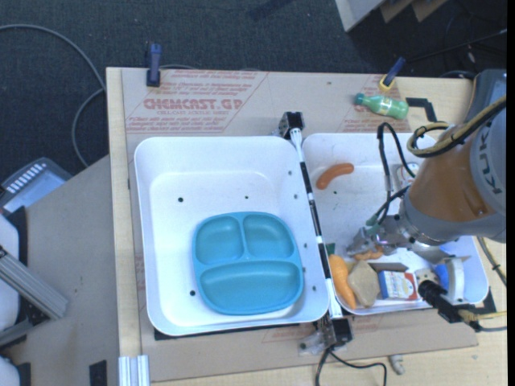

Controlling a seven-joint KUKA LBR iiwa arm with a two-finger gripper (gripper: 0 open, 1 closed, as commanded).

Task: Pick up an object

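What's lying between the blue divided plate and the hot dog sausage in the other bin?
In the camera view, between the blue plate and the sausage lie bare white floor of the left bin and the two bins' adjoining rims, held by a black clip.

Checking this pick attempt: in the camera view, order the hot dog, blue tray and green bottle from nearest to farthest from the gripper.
1. Hot dog, right bin, above the gripper.
2. Blue tray, left bin.
3. Green bottle, on the bench beyond the right bin; close to the tray's distance, so this order is tentative.

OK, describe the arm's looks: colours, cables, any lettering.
The arm is grey with a wide orange-brown band above the wrist. Black cables loop along it, one with a yellowish stretch. Part of dark lettering shows on its grey casing. The gripper looks small, metallic and grey.
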